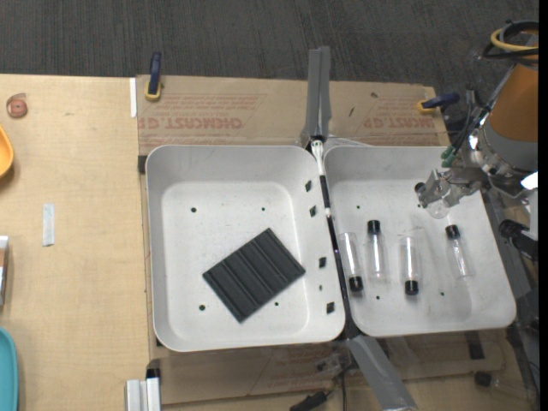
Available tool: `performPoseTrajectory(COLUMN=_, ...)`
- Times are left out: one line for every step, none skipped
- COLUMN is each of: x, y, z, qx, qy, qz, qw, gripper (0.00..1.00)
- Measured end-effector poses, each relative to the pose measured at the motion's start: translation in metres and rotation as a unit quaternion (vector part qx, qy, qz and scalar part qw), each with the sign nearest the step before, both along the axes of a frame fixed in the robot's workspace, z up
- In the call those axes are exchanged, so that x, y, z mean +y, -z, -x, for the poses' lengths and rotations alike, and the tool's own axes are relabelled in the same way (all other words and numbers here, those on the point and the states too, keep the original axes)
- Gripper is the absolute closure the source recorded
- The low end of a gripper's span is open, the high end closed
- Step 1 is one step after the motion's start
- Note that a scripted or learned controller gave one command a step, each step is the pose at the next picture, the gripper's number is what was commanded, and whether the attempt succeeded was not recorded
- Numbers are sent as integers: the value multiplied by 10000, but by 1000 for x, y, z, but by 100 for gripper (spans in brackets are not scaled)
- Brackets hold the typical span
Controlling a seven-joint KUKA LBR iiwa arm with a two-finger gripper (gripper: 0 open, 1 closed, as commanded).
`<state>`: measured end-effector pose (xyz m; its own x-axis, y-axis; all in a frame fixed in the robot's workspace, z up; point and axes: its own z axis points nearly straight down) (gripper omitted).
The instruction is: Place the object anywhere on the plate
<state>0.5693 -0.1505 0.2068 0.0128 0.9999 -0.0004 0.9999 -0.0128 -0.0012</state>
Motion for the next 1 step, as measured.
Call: performPoseTrajectory(x=71, y=-34, z=-7, qx=3, qy=-62, qz=3, qw=10000, gripper=100)
